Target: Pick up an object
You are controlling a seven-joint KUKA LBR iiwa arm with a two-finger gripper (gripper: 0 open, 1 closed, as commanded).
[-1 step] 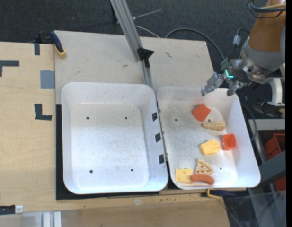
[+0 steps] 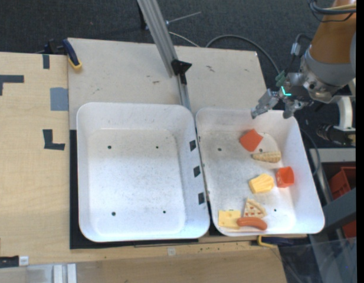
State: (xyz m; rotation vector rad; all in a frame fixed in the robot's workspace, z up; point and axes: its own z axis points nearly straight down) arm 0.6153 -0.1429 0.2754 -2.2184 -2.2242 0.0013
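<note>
Claw (image 2: 275, 106) hovers spread and released above the right bin's (image 2: 308, 175) far rim.
Six food toys lie in that bin: orange block (image 2: 251, 140), red cube (image 2: 285, 176), yellow wedge (image 2: 261, 184), others near; left bin (image 2: 87, 170) beside.

A single fixed camera sits above the bench (image 2: 140, 69) and looks down at a slant from moderate height, taking in both the left bin (image 2: 134, 114) and right bin (image 2: 305, 175) whole, with the arm (image 2: 332, 46) entering from the right edge.
</note>
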